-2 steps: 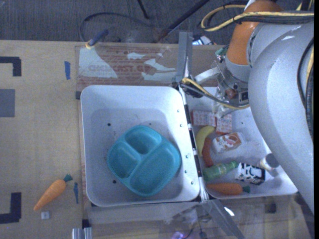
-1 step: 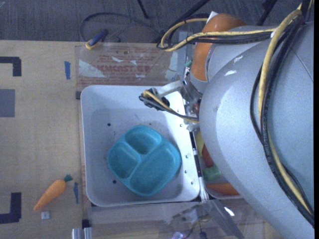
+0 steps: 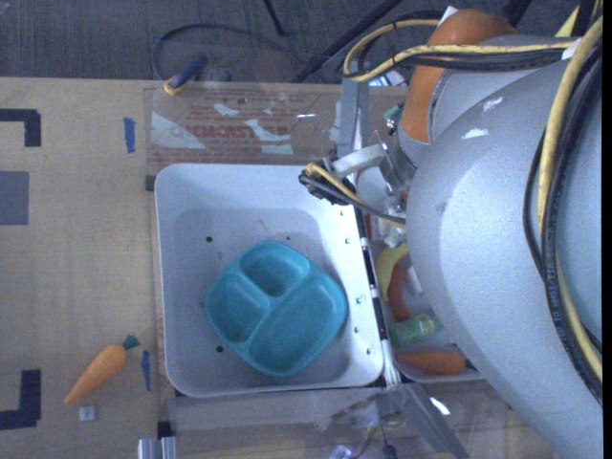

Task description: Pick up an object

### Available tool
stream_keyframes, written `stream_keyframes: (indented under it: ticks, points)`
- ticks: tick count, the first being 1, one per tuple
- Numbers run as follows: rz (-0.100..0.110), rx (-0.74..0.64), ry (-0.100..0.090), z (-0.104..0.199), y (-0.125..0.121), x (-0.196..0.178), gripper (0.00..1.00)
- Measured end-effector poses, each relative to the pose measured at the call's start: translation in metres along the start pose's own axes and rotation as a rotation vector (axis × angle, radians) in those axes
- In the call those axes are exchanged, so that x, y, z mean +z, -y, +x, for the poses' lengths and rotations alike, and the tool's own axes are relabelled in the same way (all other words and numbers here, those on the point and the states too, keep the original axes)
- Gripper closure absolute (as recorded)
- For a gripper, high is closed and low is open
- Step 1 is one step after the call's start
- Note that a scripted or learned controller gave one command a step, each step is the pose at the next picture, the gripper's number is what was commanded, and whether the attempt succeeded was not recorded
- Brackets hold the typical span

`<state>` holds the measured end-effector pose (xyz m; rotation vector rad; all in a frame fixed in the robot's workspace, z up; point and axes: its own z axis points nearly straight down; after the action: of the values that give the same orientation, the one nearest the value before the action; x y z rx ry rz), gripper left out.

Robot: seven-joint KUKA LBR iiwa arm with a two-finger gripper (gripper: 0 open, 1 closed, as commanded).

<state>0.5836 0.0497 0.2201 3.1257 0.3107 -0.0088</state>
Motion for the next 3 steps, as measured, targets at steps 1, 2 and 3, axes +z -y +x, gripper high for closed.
stream_keyframes:
  ticks: [1, 2, 3]
  points:
    - [0.002, -0.002, 0.004, 0.007, -0.06, 0.038, 1.0]
    - [0.003, -0.017, 0.003, -0.003, -0.123, 0.038, 1.0]
    - [0.0, -0.026, -0.002, 0.041, -0.051, -0.041, 1.0]
